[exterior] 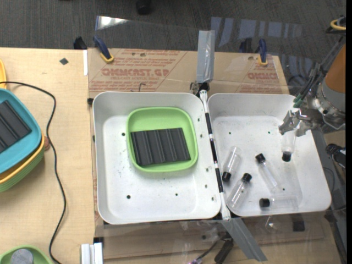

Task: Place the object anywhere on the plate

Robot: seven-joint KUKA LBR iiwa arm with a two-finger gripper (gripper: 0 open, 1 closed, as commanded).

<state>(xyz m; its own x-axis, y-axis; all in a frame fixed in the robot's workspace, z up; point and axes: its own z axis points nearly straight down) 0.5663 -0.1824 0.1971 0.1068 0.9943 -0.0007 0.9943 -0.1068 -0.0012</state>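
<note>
Four loose vials [242, 181] in the right bin [311, 199], another vial [287, 147] gripped in jaws [288, 130], green plate [161, 141] leftward.

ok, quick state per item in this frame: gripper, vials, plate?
gripper: over the right bin, a clear vial hanging upright between its fingers, black cap down
green plate: in the left bin, carries a dark ribbed insert, no vial on it
other vials: four lying loose on the right bin floor, capped
</note>
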